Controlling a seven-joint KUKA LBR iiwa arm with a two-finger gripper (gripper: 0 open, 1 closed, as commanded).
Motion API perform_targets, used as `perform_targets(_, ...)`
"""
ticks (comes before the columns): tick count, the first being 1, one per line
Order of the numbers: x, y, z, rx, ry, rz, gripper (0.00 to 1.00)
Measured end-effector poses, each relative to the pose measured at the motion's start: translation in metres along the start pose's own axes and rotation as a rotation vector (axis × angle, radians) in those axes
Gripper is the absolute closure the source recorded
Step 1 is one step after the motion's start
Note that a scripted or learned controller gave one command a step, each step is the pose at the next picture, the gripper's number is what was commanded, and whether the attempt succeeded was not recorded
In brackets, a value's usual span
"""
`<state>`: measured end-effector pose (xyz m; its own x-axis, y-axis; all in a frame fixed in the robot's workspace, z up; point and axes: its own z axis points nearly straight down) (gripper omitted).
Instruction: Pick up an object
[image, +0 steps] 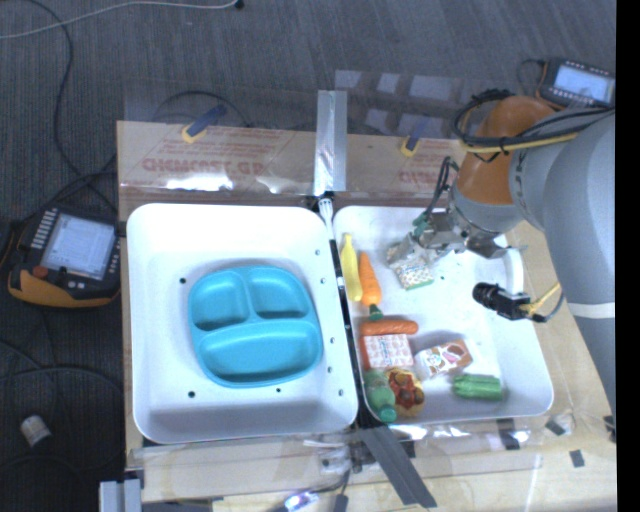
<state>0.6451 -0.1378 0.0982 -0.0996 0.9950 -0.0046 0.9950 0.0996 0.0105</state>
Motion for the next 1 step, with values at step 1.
perform_targets(1,0.0508,0.0293,-0.0838,0.014,0.0,0.233,1.0)
